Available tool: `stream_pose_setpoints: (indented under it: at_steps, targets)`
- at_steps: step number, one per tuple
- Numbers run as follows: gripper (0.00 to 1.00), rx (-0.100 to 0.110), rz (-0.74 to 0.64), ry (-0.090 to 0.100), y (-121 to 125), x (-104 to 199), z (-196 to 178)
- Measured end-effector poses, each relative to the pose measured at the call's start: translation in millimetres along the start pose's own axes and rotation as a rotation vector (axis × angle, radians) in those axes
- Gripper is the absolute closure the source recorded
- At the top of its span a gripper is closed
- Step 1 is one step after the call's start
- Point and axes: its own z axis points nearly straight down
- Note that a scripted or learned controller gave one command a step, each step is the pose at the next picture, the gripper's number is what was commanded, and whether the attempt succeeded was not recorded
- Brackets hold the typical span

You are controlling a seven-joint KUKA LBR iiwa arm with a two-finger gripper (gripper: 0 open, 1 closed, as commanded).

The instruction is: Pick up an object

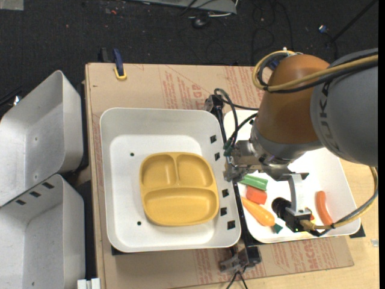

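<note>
Overhead, the grey arm [301, 113] reaches in from the right and hangs above the left part of the right bin [346, 179]. Its end effector [236, 167] sits low by the wall between the two bins. The wrist hides it, so I cannot tell whether it is apart or together, and nothing can be seen held in it.

Just right of it lie a green piece [255, 180], a small red piece [257, 194] and, nearer, what looks like a carrot [260, 212]. An orange sausage [323, 208] lies well apart on the right side. The left bin [117, 161] holds a yellow divided plate [178, 188]. Both bins rest on the table [162, 83].
</note>
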Motion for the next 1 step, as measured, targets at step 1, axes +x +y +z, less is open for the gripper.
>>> stream_pose_setpoints:
  at_steps: [1]
  targets:
    - [1.0, 0.0, 0.0, 0.0, -1.6, 51.5, 16.9]
